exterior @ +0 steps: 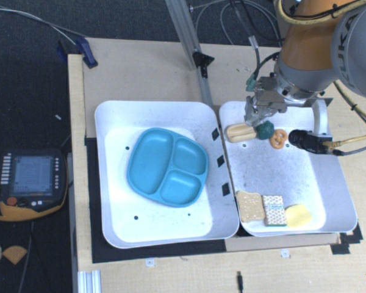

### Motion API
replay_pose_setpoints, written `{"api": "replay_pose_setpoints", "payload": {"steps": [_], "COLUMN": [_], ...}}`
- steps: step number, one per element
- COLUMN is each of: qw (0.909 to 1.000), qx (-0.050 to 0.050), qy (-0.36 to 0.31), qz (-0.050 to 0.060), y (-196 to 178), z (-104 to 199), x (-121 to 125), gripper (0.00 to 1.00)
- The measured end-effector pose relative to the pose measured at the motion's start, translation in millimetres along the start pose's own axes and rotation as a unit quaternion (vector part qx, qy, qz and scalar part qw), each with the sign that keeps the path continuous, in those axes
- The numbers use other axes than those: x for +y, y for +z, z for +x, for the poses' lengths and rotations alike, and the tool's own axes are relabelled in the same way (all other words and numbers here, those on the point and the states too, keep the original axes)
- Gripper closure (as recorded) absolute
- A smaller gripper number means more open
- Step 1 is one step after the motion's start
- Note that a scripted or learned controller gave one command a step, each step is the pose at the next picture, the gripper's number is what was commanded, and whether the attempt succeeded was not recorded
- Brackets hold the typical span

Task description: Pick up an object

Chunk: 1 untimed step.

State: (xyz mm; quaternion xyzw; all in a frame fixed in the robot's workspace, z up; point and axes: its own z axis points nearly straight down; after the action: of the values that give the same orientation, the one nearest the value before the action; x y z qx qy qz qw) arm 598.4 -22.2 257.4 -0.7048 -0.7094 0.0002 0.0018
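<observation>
Directly under the tool (260,116) lie a tan roll (239,132) and teal object (265,130).

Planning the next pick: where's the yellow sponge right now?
The yellow sponge lies in the right bin's near right corner, beside the patterned square and the tan cracker.

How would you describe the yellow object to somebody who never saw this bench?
Look in the right bin, at its near edge. Three small things lie there in a row; the yellow block is the rightmost, plain and rounded, unlike the speckled tan cracker and patterned sponge.
</observation>
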Motion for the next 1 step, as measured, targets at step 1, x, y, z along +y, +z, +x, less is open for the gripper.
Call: {"api": "replay_pose_setpoints", "payload": {"steps": [1], "qw": [1.0000], "qx": [0.000], "qy": [-0.001], "qz": [0.000], "y": [9.0], "z": [61.7], "x": [-2.8], "gripper": [1.00]}}
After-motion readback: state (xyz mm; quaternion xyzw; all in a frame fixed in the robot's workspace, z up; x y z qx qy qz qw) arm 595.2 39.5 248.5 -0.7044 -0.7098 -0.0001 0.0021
